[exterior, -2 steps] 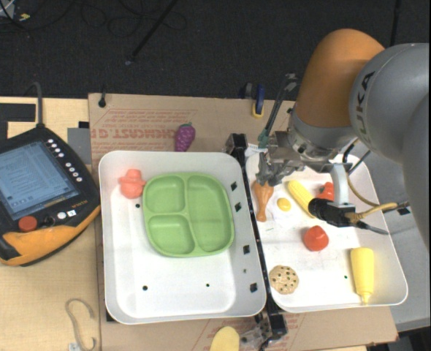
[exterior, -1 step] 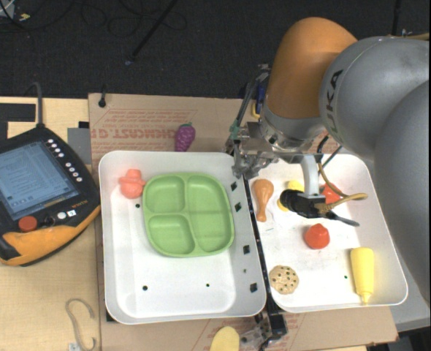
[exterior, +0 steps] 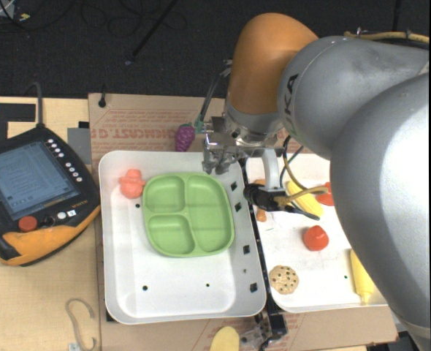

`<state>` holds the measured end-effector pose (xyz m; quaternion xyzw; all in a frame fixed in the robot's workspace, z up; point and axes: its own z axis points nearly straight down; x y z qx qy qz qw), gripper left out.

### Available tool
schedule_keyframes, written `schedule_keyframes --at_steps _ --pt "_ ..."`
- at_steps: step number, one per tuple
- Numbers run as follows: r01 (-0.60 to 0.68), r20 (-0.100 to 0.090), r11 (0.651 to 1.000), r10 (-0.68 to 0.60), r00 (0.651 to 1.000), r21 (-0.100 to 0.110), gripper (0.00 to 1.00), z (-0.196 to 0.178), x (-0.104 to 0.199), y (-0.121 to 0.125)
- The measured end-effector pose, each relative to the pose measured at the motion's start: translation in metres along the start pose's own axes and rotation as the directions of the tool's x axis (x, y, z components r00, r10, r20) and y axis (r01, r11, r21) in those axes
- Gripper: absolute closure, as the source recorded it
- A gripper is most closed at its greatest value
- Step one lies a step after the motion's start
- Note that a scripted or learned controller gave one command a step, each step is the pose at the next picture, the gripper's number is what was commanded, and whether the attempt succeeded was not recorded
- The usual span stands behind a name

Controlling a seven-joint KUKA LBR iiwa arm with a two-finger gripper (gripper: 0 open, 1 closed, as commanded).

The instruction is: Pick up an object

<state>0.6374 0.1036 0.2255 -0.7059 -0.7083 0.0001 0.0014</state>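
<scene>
Camera view: the gripper (exterior: 215,159) is seen at the far rim of the left bin (exterior: 172,291), just beside the upper right corner of the green plate (exterior: 186,214). Whether it is released or clenched cannot be told, and nothing is seen held in it.

No object is named by the task. The plate is judged the likeliest target, since it lies nearest, flat in the middle of the left bin. It is probably light, stiff and smooth plastic, so a slip is to be expected. It would best be taken at its raised rim or across a divider ridge.

A small pink toy (exterior: 131,183) lies near the plate's left edge. It looks soft and might be pinched across its body.

In the right bin (exterior: 318,284) a banana (exterior: 303,198), a red fruit (exterior: 315,238) and a cookie (exterior: 283,278) are spread apart.
</scene>
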Motion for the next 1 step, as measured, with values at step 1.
schedule_keyframes --at_steps 1 --pt "-0.003 0.001 1.000 0.003 1.000 -0.001 1.00 -0.0097 0.0072 -0.0052"
